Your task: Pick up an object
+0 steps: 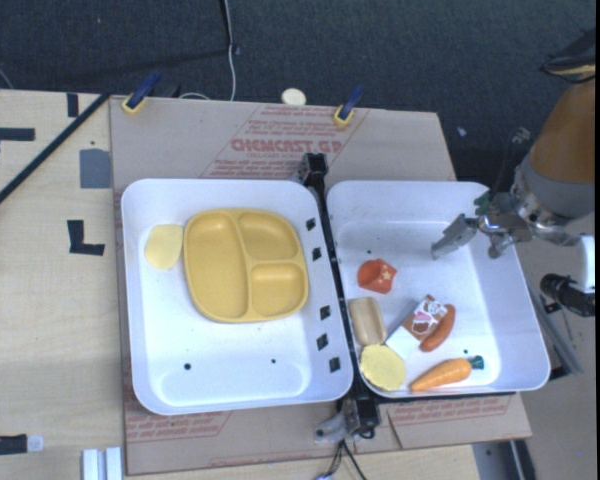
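Right shallow white plastic bin [500, 298]: small red pepper-shaped toy [377, 275], orange plastic carrot [442, 373]. Grey two-finger tool [475, 234] above, fingers spread, gripping nothing.

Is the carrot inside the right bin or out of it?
Inside. The carrot lies flat on the right bin's floor near its front rim, beside the yellow disc.

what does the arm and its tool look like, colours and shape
The arm enters from the right as a thick rounded body, orange above and grey toward the wrist. The tool at its end is a small grey metal assembly with two thin fingers. A separate white and black fitting sits just below the arm.
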Robot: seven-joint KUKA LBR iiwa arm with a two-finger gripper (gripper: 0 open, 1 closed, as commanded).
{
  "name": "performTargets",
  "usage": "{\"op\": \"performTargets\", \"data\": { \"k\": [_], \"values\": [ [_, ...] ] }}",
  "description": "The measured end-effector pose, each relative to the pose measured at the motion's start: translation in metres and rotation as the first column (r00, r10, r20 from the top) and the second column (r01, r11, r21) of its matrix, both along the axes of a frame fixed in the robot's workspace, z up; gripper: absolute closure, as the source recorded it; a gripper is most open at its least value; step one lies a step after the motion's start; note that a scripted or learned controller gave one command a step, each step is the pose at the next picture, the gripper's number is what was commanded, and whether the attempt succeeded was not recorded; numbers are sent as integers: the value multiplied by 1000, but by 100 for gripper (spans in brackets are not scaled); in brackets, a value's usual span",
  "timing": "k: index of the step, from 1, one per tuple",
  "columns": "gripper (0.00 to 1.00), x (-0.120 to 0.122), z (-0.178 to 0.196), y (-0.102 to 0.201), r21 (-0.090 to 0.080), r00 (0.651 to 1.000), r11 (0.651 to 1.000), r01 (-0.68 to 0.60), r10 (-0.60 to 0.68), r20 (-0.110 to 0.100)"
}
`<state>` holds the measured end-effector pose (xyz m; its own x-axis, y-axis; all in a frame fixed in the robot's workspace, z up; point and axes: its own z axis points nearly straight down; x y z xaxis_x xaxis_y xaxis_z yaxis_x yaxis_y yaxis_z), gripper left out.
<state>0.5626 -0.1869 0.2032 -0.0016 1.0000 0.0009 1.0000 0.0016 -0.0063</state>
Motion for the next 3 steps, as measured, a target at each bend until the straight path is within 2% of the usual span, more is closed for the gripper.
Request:
{"op": "performTargets", "data": {
  "k": [1,2,3],
  "values": [
    [0,15,-111,95,7,1000,1000,-7,7,-10],
    [100,16,-99,89,2,1000,1000,-2,2,-7],
    [100,-4,-18,157,1,1000,1000,-7,7,6]
  ]
}}
